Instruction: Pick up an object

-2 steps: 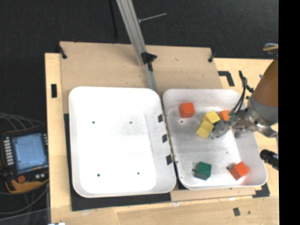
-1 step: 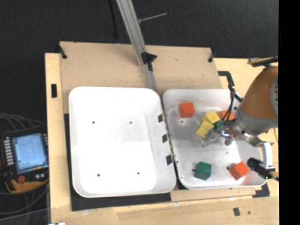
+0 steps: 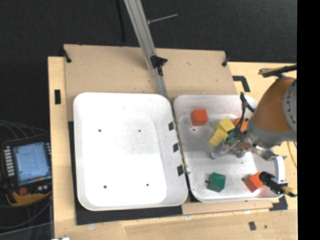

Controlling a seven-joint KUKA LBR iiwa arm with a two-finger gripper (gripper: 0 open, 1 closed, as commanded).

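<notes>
on the wooden bench (image 3: 55,134) we see two white bins side by side: the left bin (image 3: 125,149) bare, the right bin (image 3: 200,194) holding an orange block (image 3: 199,117), two yellow blocks (image 3: 222,131), a green block (image 3: 216,182) and another orange block (image 3: 253,182). the arm (image 3: 272,116) reaches in from the right, bent low over the right bin. its gripper (image 3: 227,146) sits just below the yellow blocks, and we cannot tell how far it is open or whether it grips anything.

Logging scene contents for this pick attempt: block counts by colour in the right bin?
Orange: 2, one block near the bin's top, one at the lower right.
Yellow: 2, one and one, touching, beside the gripper.
Green: 1.
Total: 5 that can be seen; the arm may hide more.
</notes>
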